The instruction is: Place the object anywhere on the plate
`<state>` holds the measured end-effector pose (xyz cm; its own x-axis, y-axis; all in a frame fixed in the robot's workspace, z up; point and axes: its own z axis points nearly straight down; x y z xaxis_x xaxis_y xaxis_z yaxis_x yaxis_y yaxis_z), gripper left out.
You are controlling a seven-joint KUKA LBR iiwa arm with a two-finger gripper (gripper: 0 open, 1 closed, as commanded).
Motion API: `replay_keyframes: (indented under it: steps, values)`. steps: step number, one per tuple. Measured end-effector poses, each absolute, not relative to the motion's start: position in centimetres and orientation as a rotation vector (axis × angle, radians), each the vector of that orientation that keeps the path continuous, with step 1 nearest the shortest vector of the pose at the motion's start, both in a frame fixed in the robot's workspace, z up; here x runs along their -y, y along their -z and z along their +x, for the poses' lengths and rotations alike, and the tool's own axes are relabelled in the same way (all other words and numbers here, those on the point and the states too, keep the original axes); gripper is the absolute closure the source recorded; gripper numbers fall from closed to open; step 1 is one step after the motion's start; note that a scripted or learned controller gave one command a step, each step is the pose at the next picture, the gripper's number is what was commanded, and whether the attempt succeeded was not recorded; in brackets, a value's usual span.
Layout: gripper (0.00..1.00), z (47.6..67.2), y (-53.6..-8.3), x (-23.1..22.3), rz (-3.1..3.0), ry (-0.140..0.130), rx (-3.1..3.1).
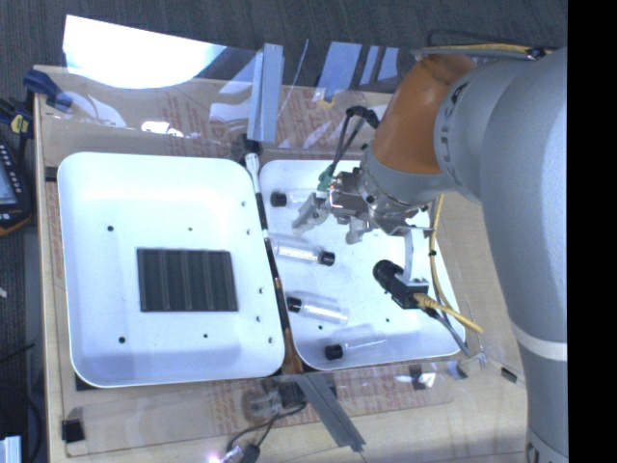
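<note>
Dark and ribbed, the plate (188, 280) lies flat in the middle of the left bin (87, 191), its slats running twelve to six. That is where I have to end up, and it is well apart from where I am now.

Across the rim, in the right bin (434, 340), lie three clear tubes with black caps. The nearest tube (301, 254) rests just right of the shared edge. Its long axis runs close to nine-to-three, dipping a little at the three o'clock end, where the cap sits. The second tube (316, 309) lies below it on much the same line, with its cap at the nine o'clock end. The third tube (355, 340) is tilted, its cap towards seven. A small black piece (279, 200) sits by itself near the top of this bin.

My gripper (333, 210) hangs over the upper part of the right bin. I cannot tell how wide it stands — the metalwork there is too cluttered to read — and I see nothing held in it.

From my gripper the nearest tube lies at about seven o'clock, close by but apart. I judge it to be the object, and a grasp would need to close across its nine-to-three line. The plate is further out, at about eight o'clock — past the tube and over the rim.
</note>
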<state>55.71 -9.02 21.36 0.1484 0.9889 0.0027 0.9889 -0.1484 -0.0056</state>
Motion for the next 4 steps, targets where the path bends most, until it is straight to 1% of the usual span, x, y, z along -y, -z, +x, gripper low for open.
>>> replay_keyframes:
  steps: [1, 2, 3, 4]
  values:
    - [1.0, 47.5, -19.8, 2.1, -2.355, -0.008, 2.072]
    - [1.0, 49.2, -21.4, -6.5, -2.32, -0.006, 2.113]
    - [1.0, 50.3, -17.0, -12.6, -1.155, -0.006, 2.916]
    - [1.0, 49.0, -9.2, -20.5, -1.702, -0.03, 2.64]
